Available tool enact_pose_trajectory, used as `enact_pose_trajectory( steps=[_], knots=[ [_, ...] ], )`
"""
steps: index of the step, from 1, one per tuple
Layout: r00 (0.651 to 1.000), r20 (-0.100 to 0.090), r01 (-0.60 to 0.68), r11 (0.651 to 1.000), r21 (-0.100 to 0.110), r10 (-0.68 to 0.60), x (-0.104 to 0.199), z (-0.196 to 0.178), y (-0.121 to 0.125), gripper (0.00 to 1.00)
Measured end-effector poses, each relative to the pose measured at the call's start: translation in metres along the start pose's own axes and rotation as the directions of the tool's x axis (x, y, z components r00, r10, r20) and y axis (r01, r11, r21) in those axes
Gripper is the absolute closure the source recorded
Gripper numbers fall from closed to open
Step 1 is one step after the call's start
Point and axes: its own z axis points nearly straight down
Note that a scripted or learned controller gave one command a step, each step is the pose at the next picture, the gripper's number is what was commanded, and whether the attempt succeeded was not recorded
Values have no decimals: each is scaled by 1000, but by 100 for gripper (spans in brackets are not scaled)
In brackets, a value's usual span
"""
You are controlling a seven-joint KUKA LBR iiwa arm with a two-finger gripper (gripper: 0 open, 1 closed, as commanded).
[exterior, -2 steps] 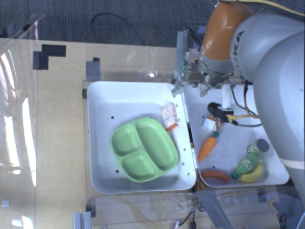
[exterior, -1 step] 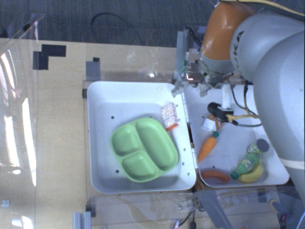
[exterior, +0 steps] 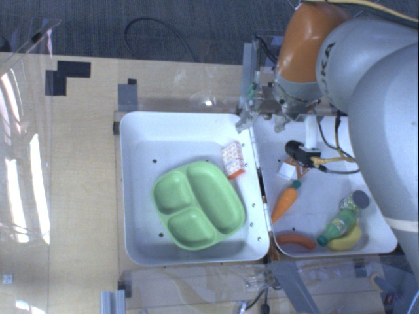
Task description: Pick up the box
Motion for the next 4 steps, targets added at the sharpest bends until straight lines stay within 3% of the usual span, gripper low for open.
enact_pose_trajectory(
  steps=[4],
  knots=[
    [1000, 0, 0, 1000, 0, 0, 0, 0, 0, 0]
  ],
)
